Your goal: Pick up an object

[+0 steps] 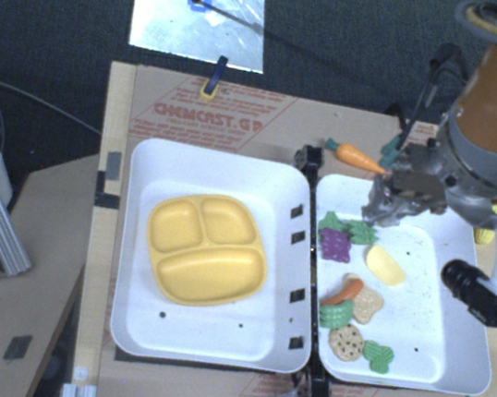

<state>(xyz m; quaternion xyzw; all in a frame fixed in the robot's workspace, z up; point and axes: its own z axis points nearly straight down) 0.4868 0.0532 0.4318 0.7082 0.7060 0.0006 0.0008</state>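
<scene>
Green toy is the closest thing to the gripper from where I'm watching. It lies near the top-left corner of the right bin, and the gripper's tip is down just beside its right end. Honestly I can't tell if the gripper is open or closed, or has hold of anything; it's all dark up there. I can't tell if it's touching the toy either.

Pretty crowded around it. Purple grapes butt up against the green toy from below, and a pale yellow piece lies just right of those. Further down there's a clump along the bin's left wall: an orange piece against a tan piece, a green bit, a cookie and a broccoli.

A carrot lies outside on the bench, just past the bin's top rim and near the gripper. The left bin holds a yellow tray, well apart from all this.
</scene>
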